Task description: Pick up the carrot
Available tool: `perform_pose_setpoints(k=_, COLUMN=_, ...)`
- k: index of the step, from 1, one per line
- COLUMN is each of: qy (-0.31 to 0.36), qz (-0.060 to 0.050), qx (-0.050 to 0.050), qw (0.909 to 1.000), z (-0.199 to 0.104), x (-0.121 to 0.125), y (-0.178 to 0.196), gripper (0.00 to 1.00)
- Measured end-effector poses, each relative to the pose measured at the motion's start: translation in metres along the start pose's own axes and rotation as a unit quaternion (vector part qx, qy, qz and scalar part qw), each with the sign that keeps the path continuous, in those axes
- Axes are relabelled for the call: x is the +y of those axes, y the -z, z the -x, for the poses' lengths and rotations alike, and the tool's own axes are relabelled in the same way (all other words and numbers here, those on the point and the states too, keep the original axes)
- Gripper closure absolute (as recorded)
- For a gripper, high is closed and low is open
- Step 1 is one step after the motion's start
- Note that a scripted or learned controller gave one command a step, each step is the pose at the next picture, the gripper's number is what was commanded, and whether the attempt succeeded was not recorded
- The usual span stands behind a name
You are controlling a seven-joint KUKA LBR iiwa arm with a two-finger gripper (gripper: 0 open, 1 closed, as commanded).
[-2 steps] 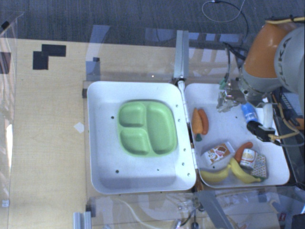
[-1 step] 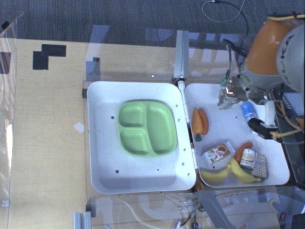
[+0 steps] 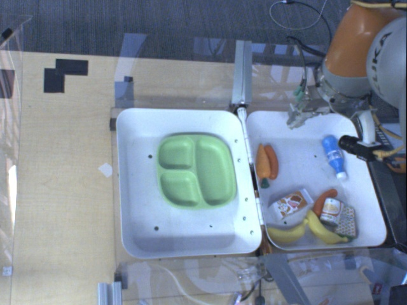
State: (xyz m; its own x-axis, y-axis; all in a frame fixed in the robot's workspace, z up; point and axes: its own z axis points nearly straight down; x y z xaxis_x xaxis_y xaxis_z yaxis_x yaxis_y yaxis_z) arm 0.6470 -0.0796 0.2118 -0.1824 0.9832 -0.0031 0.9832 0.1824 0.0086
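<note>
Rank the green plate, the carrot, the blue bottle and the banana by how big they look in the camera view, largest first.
1. Green plate, by far the largest.
2. Banana, long and curved, though partly covered by packets.
3. Carrot.
4. Blue bottle.
Carrot and bottle look close in size, so that order is unsure.

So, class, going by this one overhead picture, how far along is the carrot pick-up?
Nothing looks done yet: the carrot lies against the left wall of the right bin, untouched. In hand: the gripper hangs over that bin's back edge, well apart from the carrot. Left: travel over the carrot, descend, close on it and lift.
</note>
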Motion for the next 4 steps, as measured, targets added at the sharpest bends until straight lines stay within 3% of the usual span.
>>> perform_pose_setpoints(k=1, qy=-0.082, qz=-0.001, qx=0.000, qw=0.9966, z=0.009, x=-0.022, y=0.048, gripper=1.00)
perform_pose_setpoints(k=2, qy=0.108, qz=0.000, qx=0.000, qw=0.9941, z=0.004, x=0.014, y=0.008, gripper=1.00)
perform_pose_setpoints(k=3, qy=0.240, qz=0.001, qx=0.000, qw=0.9707, z=0.002, x=0.024, y=-0.001, gripper=1.00)
perform_pose_setpoints(k=4, qy=0.379, qz=0.001, qx=0.001, qw=0.9254, z=-0.035, x=0.028, y=0.004, gripper=1.00)
